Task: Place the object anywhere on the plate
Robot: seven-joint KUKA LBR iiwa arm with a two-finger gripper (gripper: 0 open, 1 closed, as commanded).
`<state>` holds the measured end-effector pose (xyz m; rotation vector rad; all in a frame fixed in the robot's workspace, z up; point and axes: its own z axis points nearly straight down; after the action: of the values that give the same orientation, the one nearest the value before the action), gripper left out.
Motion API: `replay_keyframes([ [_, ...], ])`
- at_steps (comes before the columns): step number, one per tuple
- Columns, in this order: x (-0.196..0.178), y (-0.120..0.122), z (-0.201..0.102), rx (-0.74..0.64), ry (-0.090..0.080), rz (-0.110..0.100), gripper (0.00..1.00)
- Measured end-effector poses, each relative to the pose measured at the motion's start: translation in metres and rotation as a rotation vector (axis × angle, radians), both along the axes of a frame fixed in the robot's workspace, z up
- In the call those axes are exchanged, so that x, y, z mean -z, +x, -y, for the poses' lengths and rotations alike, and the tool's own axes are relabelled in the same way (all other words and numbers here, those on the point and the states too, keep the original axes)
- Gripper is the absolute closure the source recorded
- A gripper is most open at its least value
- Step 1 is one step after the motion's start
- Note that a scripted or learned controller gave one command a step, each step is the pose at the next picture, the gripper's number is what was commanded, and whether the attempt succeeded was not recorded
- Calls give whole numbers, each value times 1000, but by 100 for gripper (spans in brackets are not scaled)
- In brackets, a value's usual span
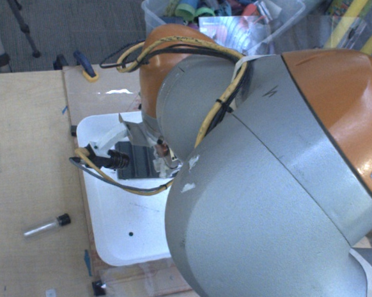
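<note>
Camera view | white bin (126, 245) on wooden bench (20, 158) | grey carpet (67, 26)

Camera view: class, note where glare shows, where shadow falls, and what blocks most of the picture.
In the camera view, glare sits on the bench strip just above the white bin; soft shadow darkens the bin's floor under the wrist, around the gripper; the grey arm, close to the lens, covers the right half, and its orange band shows a mild sheen.

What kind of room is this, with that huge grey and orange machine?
Probably a robotics lab or workshop. A large robot arm reaches over a shallow white bin on a wooden bench, and a clear tub of colourful objects stands behind.
</note>
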<state>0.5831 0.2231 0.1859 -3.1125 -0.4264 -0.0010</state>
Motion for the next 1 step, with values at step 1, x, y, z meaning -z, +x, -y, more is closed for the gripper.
replay_keyframes([
  [1, 24, -93, 59, -91, 0, -8, 100],
])
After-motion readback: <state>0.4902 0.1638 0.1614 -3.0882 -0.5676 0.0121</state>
